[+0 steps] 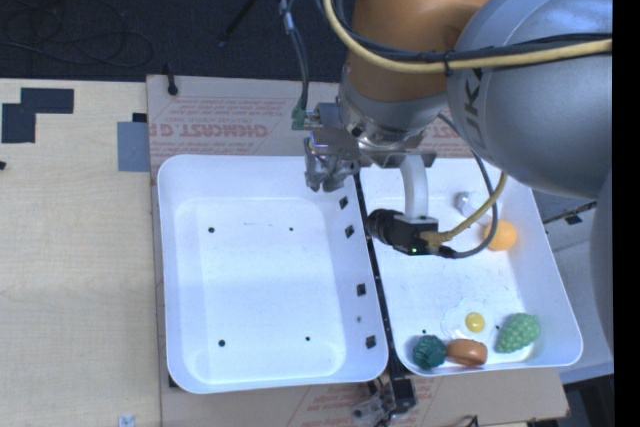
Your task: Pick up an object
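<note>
My gripper [324, 170] hangs over the back end of the divider between the two bins, at the far edge of the left bin [180, 215]. I see nothing in it. The right bin [545, 275] holds the objects. An orange ball [501, 236] lies near its right wall, with a small silvery piece [462, 203] behind it. At the front lie a white and yellow fried-egg toy [468, 322], a light green bumpy fruit [517, 332], a dark teal lump [430, 351] and an orange-brown piece [466, 351]. All of them lie well away from the gripper.
The arm's big grey and orange body [430, 25] looms over the back of the right bin and hides part of it. Both bins rest on a cardboard sheet [230, 120] on a pale wooden bench [70, 265].
</note>
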`<state>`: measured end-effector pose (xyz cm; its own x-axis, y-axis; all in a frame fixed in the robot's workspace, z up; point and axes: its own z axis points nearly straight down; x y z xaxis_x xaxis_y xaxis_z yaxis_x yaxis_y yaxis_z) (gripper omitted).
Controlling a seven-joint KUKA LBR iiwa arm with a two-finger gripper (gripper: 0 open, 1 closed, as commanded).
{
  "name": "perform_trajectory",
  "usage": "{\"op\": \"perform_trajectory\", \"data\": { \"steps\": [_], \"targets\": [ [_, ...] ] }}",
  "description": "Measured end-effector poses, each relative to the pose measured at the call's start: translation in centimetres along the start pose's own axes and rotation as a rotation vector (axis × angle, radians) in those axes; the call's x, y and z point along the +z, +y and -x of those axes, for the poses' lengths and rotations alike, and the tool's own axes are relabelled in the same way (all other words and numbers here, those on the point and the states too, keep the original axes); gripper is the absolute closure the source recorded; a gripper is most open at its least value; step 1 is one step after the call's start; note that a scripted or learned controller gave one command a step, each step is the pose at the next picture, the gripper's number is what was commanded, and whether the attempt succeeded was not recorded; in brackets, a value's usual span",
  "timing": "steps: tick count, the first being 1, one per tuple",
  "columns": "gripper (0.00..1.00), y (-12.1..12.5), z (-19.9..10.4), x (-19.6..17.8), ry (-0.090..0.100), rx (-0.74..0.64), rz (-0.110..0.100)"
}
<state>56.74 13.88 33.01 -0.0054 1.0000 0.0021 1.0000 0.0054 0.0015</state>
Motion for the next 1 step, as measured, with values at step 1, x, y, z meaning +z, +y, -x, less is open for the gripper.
{"op": "perform_trajectory", "data": {
  "steps": [1],
  "targets": [
    [1.00, -3.57, 3.61, 5.17, -0.005, 0.009, -0.012]
  ]
}}
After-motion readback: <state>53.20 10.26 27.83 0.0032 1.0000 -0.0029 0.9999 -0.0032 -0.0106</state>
